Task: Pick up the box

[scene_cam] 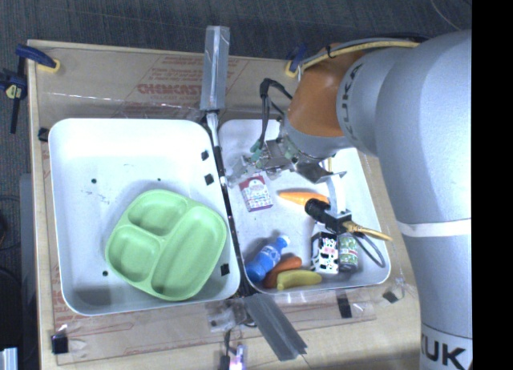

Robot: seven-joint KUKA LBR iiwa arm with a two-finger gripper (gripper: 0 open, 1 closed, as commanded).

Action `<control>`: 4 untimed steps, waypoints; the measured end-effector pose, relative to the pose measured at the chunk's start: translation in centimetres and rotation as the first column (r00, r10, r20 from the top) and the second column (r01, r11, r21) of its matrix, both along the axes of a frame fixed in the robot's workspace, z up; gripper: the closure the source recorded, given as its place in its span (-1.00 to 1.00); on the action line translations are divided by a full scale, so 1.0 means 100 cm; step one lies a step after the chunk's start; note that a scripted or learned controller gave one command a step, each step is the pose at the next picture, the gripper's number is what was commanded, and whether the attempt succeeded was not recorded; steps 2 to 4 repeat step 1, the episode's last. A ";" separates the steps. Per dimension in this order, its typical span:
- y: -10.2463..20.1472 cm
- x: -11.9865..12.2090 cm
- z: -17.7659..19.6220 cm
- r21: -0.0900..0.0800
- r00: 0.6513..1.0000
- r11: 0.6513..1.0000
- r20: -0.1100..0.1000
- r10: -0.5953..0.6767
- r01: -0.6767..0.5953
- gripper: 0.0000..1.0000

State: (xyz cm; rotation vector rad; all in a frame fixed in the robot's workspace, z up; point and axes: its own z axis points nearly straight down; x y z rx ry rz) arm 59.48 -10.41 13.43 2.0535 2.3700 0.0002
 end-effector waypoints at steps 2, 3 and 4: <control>-0.004 0.001 -0.011 -0.001 1.000 1.000 -0.001 -0.003 0.003 -1.00; -0.004 0.001 -0.011 -0.001 1.000 1.000 -0.001 -0.003 0.003 -1.00; -0.004 0.001 -0.011 -0.001 1.000 1.000 -0.001 -0.003 0.003 -1.00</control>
